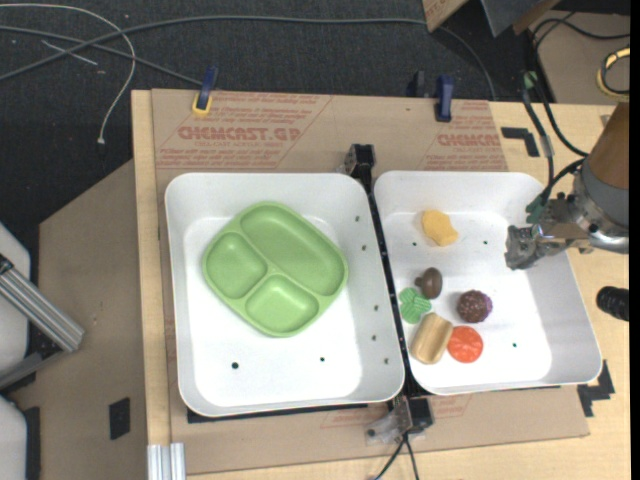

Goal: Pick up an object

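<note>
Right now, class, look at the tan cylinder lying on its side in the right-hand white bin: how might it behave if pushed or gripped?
The tan cylinder lies on its side, so a sideways push would probably roll it. The red round piece beside it may block rolling that way. Its smooth, curved sides could slip between fingers unless gripped squarely.

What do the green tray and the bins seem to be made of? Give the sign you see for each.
Green tray: probably moulded plastic, matte; one even colour, rounded compartments. Bins: probably thin plastic, smooth and slightly glossy; uniform white, soft rounded corners and a raised rim. The look alone cannot confirm either.
</note>
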`<state>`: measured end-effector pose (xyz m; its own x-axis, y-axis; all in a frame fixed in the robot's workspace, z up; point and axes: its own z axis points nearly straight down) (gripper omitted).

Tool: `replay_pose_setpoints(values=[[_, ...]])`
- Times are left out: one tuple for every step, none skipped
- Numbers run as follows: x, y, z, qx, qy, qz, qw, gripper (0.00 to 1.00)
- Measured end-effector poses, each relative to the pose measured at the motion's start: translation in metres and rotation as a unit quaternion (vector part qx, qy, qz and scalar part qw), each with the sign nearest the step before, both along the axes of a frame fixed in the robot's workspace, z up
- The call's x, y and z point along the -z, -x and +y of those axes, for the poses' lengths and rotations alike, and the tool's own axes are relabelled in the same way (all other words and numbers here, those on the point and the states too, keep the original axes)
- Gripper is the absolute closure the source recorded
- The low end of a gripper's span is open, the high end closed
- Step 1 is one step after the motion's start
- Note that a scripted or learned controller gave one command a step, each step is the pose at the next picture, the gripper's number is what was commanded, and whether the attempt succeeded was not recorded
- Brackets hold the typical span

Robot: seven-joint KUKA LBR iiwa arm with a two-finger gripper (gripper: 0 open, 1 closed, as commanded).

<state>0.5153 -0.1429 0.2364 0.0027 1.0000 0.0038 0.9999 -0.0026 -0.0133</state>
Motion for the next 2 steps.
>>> replay_pose_setpoints(values=[[-0.006, -0.002, 0.0, -0.002, 0.0012, -0.006, 1.0, 0.0], [0.037, -0.003, 0.001, -0.001, 0.0005, -0.003, 1.0, 0.0]])
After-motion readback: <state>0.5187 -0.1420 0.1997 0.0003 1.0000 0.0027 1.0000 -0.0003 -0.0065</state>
